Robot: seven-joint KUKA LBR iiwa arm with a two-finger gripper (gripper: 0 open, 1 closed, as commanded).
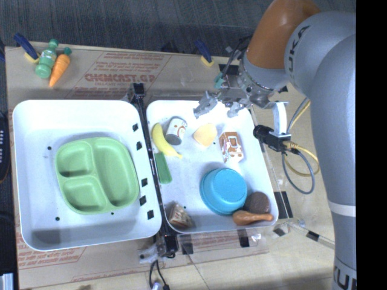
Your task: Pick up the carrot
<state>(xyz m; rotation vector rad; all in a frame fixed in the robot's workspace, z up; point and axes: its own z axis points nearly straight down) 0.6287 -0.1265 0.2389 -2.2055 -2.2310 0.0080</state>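
Camera view: approach step, nothing grasped yet. Gripper (221,103) hangs over the back rim of the right bin (266,168), jaws spread, nothing between them. The carrot (59,68) lies outside both bins, on the surface at the far left corner behind the left bin (24,180), touching a green toy (45,62). That puts it well apart from the gripper; my read is that the next move needs a long traverse left across both bins, then a descent onto the carrot clear of the green toy.

Left bin: a green divided plate (97,174).

Right bin: banana (162,141), small can (175,129), yellow block (205,135), orange-and-white packet (231,147), blue bowl (224,190), brown round item (258,203), green stick (163,168) by the divider.
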